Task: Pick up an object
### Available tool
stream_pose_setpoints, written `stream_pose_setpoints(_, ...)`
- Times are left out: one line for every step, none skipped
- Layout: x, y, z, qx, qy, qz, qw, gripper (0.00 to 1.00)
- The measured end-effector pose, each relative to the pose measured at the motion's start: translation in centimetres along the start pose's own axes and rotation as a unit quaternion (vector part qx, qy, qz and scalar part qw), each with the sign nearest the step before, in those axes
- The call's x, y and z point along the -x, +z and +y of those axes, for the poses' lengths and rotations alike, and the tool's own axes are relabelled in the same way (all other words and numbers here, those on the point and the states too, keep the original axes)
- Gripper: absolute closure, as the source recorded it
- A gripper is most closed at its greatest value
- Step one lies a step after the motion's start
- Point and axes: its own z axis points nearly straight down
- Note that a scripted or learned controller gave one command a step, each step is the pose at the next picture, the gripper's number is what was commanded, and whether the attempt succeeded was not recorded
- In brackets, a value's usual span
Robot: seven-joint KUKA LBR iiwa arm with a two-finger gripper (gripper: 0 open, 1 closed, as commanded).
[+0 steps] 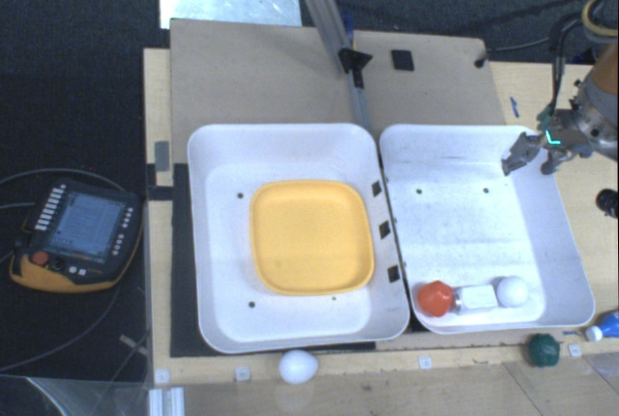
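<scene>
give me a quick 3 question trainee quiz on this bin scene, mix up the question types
1. True or false: the yellow plate lies in the left bin.
2. Multiple choice: where is the claw? A) over the yellow plate B) over the right bin's upper right rim C) down at the red ball
3. Fill in: the white egg outside the bins lies in front of the ____ bin.

Key: 1 true. 2 B. 3 left.
</scene>
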Motion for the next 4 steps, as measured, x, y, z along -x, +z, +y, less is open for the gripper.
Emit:
stream_pose_setpoints(0.0, 0.0, 0.0, 0.000, 0.000, 0.000, 1.0000, 0.00)
stream_pose_setpoints(-0.9, 5.3, -0.6, -0.002, 0.000, 0.001, 1.0000, 0.00)
stream_pose_setpoints(-1.8, 10.8, -0.2, -0.002, 0.000, 0.001, 1.0000, 0.00)
stream_pose_setpoints(-1.8, 13.5, -0.2, -0.001, 0.000, 0.000, 1.0000, 0.00)
